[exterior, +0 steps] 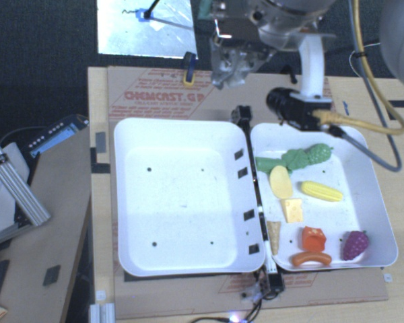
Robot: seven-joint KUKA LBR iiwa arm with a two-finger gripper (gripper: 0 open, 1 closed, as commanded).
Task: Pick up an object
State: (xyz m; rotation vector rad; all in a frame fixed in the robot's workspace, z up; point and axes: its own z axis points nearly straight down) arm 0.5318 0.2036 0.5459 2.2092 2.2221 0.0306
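Overhead slanted view of the bench [101, 200] carrying two shallow white bins set side by side on a printed cardboard sheet [158, 94]. The left bin [131, 247] shows a bare white floor with a few small dark dots. The right bin [374, 187] contains all the objects. A green leafy vegetable [299, 157] lies near the far edge of this bin. Just below it, close to the bin's left wall, sits a pale yellow oval piece [281, 182], touching a yellow cheese wedge [293, 210] on its near side. A yellow corn cob [322, 192] lies toward the middle. A tan cone-shaped piece [274, 236] rests against the left wall. Near the front edge are a red-orange block [314, 238], an orange sausage [310, 259] just in front of it, and a purple grape bunch [355, 245] by the front right corner.

The arm enters from the upper right; its gripper [230, 69] hangs above the cardboard beyond the far edge of the bins, well apart from every object. Whether the pincer is released or clenched cannot be told, as it appears blurred.
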